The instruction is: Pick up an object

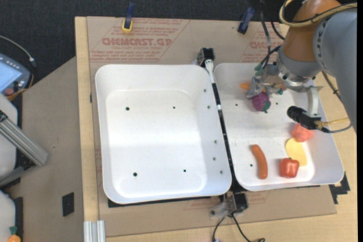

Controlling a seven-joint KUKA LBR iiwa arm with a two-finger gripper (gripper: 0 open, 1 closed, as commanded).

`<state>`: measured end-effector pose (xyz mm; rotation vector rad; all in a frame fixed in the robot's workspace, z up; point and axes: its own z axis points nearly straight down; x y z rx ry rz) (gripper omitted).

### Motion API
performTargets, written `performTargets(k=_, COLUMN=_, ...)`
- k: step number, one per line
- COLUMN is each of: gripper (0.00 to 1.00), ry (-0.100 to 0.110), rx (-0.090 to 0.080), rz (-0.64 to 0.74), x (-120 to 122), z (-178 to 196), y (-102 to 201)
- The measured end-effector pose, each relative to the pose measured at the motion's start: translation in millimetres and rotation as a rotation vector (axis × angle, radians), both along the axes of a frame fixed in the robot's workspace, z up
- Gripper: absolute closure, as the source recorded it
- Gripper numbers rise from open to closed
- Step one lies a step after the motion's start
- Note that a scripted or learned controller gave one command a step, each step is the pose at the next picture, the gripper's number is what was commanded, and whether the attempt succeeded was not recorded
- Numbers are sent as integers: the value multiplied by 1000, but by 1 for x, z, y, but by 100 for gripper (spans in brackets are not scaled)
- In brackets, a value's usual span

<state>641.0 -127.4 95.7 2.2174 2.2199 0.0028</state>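
Here we record one arm, grey, entering from the right of the view and bending down over the far part of the right bin. Its orange band sits high, above the wrist, and the wrist points downward and toward the left. The jaws hang at the wrist's lower end, low over the bin, directly above a purple item. Wrist hardware masks them, so we cannot tell how wide they stand or whether they grip anything. The purple item is in the right bin's far half, nearer the wall next to the left bin than the outer wall.

Right bin, contents:
- the purple item, as noted
- a small orange piece, close beside the purple item on its far left
- a pink-red piece near the right wall, about midway down
- a yellow piece just nearer than the pink-red piece, touching or almost touching it
- a red pepper at the near edge, just beside the yellow piece
- a sausage lying lengthwise to the pepper's left, apart from it

Left bin: white, shallow, four small dark dots on its floor.

Both bins rest side by side on a surface covered by a cardboard sheet with red lettering. Two blue clamps sit on its far edge.
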Motion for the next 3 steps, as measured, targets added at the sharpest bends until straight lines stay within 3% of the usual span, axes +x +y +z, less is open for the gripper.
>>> performTargets(k=1, gripper=100, ry=-8, rx=3, rz=9, x=29, z=96, y=104)
performTargets(k=2, gripper=100, ry=-3, rx=4, rz=6, x=-9, z=156, y=162)
performTargets(k=3, gripper=100, ry=1, rx=3, rz=2, x=-29, z=181, y=199)
